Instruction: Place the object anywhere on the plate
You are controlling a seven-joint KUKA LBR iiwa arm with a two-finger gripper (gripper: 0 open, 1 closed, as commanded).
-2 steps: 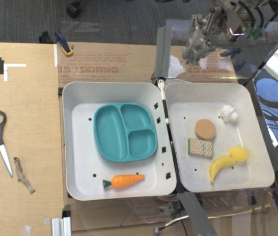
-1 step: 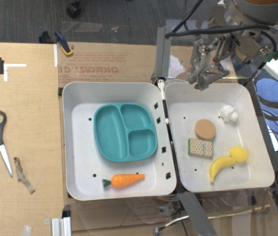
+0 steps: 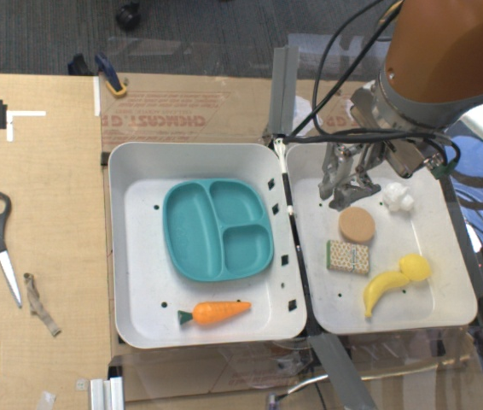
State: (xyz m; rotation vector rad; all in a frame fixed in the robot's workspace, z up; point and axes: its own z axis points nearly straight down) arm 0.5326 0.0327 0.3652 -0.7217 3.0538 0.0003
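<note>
Right of frame centre, the gripper hangs over the right bin, finger state indeterminate, just above the tan disc. Judged step: pre-grasp. Next: descend, grasp, carry left to the teal plate.

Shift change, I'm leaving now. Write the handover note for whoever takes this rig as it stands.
Gripper: hangs over the back of the right bin, just behind the tan round piece. Nothing shows between its fingers; open or shut can't be told from here.
Things: the teal plate lies in the left bin, nothing on it, with a toy carrot in front of it. The right bin holds the tan round piece, a patterned block, a yellow banana and a small white object.
Done: nothing placed yet.
Left: pick an object, carry it to the plate, release.
</note>
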